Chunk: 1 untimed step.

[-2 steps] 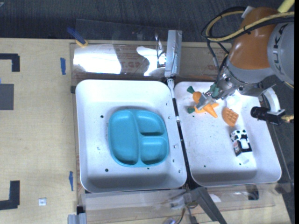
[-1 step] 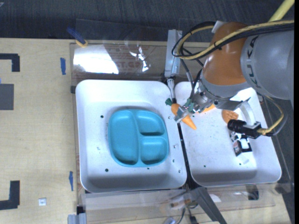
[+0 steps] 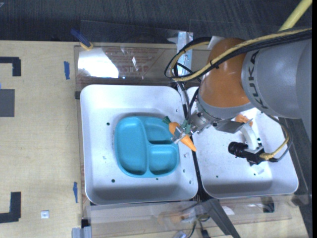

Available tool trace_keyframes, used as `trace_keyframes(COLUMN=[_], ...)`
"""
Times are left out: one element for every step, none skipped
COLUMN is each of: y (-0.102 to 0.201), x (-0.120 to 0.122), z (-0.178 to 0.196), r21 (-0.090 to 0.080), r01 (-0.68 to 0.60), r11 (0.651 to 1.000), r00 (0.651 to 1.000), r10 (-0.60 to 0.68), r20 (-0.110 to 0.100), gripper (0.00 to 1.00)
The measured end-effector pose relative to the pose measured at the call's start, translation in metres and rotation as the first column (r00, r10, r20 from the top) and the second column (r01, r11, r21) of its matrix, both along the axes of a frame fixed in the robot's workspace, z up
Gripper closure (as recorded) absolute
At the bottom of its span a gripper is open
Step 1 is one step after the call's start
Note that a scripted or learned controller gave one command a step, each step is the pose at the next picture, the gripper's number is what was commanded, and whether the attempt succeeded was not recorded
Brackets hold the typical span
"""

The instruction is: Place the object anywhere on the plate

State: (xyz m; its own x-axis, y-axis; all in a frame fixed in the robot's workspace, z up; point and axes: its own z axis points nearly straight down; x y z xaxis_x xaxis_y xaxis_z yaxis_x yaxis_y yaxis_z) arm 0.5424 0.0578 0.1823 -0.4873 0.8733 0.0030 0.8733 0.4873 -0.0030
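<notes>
- Overhead, two white bins are seen side by side on the pale wooden bench (image 3: 39, 148); the left bin (image 3: 94, 133) holds a blue plate (image 3: 131, 148), and the right bin (image 3: 277, 177) lies under the arm.
- The plate is divided into three compartments: one large at the left, two smaller at the right.
- The grey arm (image 3: 277, 78) is reached in from the right, its orange band (image 3: 223, 83) set above the wall shared by the bins.
- The gripper (image 3: 184, 130) is placed at the plate's right edge, level with the upper small compartment.
- The orange object (image 3: 188, 143), long and tapered, is seen right at the gripper, lying at a slant; its middle is covered by the gripper's tip.
- One end of it shows up-left of the gripper, over the plate's right rim; the other shows down-right, past the rim and close to the wall between the bins.
- A small green bit (image 3: 166, 119) is noted just beside the upper end, over the plate.
- Whether the gripper is spread or pressed onto the object cannot be told; a hold is not confirmed.
- Whether the object rests on the rim or hangs above it cannot be told either.
- Blue tape marks (image 3: 66, 69) are noted on the bench, left of the bins.
</notes>
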Motion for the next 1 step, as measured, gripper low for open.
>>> trace_keyframes(y=[-0.0016], x=[0.0002], z=[0.0001], r21=[-0.001], r01=[0.003], r11=[1.0], r00=[1.0], r10=[-0.003], r20=[0.0], gripper=[0.0])
